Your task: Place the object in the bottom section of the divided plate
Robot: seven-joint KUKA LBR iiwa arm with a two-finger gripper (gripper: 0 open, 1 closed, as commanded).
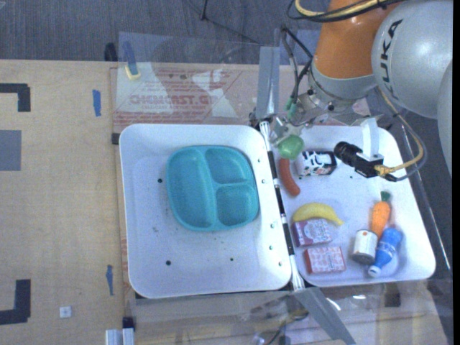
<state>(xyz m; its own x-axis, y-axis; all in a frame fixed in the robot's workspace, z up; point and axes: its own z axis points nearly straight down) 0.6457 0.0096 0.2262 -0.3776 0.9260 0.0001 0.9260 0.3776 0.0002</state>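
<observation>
The blue bottle [386, 249] and can [364, 246] crowd the right bin's near edge. My hand [286, 131] hovers at the green object [291, 147]; whether it's clamped, I cannot tell. A loose hold could drop it short of the divided plate [212, 187].

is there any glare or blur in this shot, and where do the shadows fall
In the camera view, the light is soft and even; the divided plate casts a faint shadow toward its lower left on the left bin. A clear sheet at the top catches pale glare. The arm looks slightly soft, while the banana and the carrot stay fairly sharp.
</observation>
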